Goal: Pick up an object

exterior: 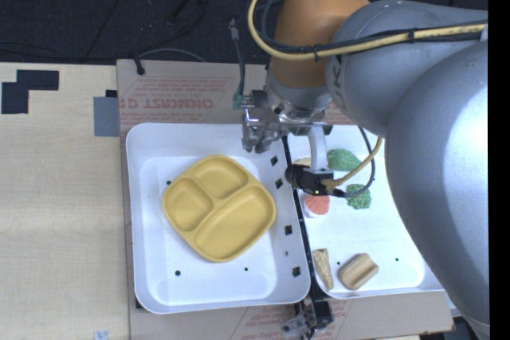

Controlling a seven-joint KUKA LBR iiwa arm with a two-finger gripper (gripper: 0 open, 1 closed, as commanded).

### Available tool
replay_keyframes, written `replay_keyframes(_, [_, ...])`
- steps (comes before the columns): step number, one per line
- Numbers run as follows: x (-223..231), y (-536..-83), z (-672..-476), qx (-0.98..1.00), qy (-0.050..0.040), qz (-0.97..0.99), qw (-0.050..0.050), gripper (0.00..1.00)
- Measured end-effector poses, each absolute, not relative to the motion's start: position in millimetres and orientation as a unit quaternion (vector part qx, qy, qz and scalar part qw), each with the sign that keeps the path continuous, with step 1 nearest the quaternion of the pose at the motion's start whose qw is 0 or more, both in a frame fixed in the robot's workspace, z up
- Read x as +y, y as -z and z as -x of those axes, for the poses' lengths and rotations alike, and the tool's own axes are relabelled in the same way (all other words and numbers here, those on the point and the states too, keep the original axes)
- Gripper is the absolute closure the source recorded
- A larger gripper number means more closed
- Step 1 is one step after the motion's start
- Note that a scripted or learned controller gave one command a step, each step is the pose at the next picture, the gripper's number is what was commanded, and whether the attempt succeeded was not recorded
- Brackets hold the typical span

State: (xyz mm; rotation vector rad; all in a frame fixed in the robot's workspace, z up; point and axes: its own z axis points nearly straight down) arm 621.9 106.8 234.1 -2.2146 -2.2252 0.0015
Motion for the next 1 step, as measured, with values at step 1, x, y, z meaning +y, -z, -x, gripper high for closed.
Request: replay_keyframes(1, [104.8,-234.3,-621.4,-0.708,-0.0016,0.706,0.001,0.0])
